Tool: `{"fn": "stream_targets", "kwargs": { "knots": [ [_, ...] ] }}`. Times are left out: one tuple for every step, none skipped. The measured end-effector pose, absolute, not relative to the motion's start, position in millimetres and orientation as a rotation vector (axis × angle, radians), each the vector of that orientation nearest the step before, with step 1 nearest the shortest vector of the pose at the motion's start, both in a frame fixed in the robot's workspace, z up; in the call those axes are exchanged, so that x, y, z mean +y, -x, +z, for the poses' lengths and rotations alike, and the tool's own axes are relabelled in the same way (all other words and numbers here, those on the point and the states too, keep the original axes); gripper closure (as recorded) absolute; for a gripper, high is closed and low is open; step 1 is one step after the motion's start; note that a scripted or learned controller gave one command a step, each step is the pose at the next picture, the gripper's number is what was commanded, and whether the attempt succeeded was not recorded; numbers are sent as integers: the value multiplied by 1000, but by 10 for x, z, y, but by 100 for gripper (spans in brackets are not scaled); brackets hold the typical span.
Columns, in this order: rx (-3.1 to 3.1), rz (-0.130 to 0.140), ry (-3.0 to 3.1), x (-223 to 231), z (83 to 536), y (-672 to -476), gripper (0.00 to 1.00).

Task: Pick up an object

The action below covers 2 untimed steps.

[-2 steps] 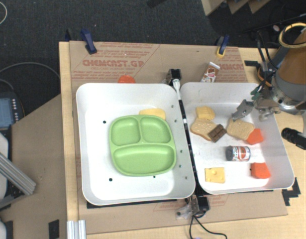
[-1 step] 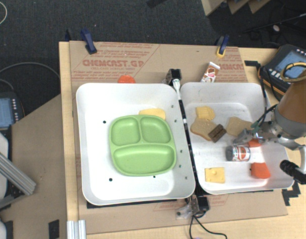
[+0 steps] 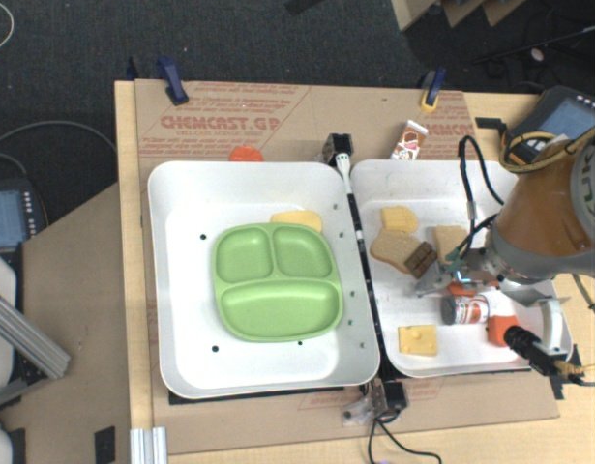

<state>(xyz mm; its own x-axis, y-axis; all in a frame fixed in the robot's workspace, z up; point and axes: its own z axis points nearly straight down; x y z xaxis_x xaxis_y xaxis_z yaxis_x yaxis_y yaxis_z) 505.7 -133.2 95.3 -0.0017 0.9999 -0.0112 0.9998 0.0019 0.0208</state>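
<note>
**Claw low in the right bin, grip unreadable**

Likeliest target, by my judgement: a small can (image 3: 466, 309) with a red-and-white label. It lies on its side toward the near right of the right bin (image 3: 428, 184). On its side it could roll if nudged, so a squeeze across the body looks safer than one along it.

The claw (image 3: 447, 280) sits just up-left of the can, very close. Whether it touches the can I can't make out. How far it is open can't be told either, because the wrist and cabling crowd that spot. Nothing is visibly held.

On the claw's other side is a brown toast slice (image 3: 396, 250), with a dark brown block (image 3: 421, 259) against its right edge. Both lie flat and offer little to pinch.

Elsewhere in the same bin:
- a round bun (image 3: 401, 219) at the far side
- a tan piece (image 3: 449, 239), partly behind the cable
- a yellow cheese wedge (image 3: 418, 339) at the near side
- something orange (image 3: 500, 328) just right of the can (possibly a carrot, hard to say)

All lie loose and scattered, as if tipped in for picking.

The left bin (image 3: 181, 211), well apart from the claw, holds a green divided plate (image 3: 276, 283) and a pale yellow piece (image 3: 299, 219) at the plate's far rim. The arm (image 3: 544, 211) reaches in from the right, so the right bin is the nearer one to work.
</note>
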Motion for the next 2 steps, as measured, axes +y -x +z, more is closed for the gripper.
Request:
{"fn": "stream_targets", "kwargs": {
  "knots": [
    [2194,14,-2202,-1383,1079,-5079,100],
    [2226,13,-2205,-654,1900,-5634,100]
  ]
}}
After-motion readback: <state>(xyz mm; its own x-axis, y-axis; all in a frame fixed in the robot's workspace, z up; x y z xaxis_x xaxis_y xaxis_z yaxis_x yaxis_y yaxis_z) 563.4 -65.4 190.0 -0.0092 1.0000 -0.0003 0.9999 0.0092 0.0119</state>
